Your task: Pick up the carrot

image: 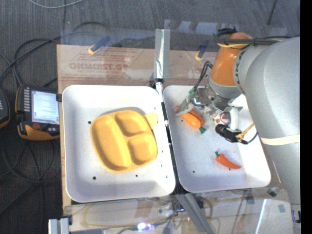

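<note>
Whether the pincer [199, 107] is open or closed I cannot tell from up here; it hangs low at the upper left of the right bin [253, 177], right over an orange carrot [192, 119]. Scanning from the left, I see the yellow divided tray [126, 139] in the left bin [78, 179], then that carrot, then a second, smaller carrot [227, 161] lower right. I'd centre squarely across the near carrot's width before closing, keeping clear of the bin wall.

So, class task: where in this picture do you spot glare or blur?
Camera view: a bright glare spot on the bench's front edge; the grey arm looms large and soft at right; the yellow tray and the white bins are evenly lit and sharp.
</note>
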`<move>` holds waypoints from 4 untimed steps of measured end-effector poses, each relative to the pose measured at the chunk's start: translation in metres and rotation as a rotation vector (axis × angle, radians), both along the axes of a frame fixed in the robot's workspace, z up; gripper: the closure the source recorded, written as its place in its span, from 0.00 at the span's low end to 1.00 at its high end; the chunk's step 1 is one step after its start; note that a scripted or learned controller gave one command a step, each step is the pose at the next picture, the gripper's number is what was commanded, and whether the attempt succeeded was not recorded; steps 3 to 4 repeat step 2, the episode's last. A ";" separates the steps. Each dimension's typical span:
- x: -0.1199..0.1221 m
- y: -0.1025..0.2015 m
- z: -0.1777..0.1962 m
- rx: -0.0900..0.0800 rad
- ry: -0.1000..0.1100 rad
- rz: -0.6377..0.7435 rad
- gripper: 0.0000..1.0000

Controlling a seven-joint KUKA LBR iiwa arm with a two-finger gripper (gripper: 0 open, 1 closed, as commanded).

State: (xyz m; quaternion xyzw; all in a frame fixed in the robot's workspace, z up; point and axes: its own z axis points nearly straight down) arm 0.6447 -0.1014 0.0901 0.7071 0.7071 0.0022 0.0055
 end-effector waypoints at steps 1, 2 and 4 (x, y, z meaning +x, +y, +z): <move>0.000 -0.001 0.010 -0.005 -0.001 0.001 1.00; 0.015 0.068 0.093 0.002 0.013 -0.286 1.00; 0.015 0.068 0.093 0.002 0.013 -0.286 1.00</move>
